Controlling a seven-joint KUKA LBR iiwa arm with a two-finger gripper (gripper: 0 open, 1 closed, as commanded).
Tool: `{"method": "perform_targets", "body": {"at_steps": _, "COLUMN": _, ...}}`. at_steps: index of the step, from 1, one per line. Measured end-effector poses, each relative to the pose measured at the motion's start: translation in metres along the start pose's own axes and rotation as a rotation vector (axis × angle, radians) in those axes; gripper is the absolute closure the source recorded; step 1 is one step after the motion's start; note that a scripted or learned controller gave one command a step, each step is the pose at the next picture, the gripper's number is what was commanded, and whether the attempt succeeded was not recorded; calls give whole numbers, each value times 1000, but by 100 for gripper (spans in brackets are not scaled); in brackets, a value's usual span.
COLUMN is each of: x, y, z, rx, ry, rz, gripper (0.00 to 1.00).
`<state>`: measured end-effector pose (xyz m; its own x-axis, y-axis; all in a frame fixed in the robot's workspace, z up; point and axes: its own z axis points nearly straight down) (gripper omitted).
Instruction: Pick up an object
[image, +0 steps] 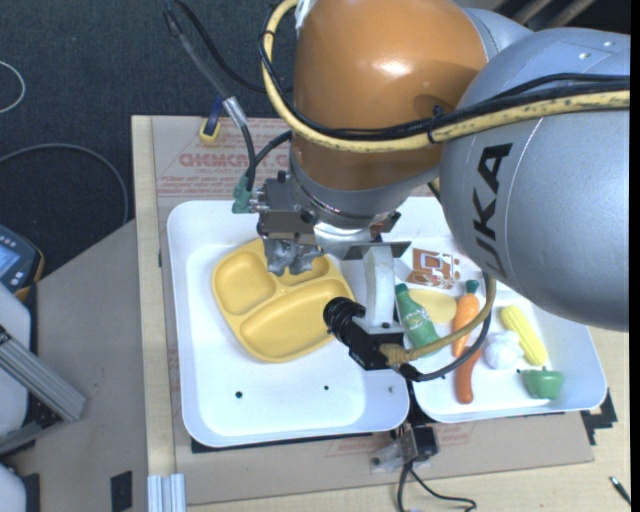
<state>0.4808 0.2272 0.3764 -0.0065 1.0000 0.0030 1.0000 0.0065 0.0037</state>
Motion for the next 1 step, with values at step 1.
{"method": "perform_targets", "body": {"at_steps": 1, "x": -5, "y": 115, "z": 78, "rx": -2, "ry": -4, "rz": 10, "gripper": 100}}
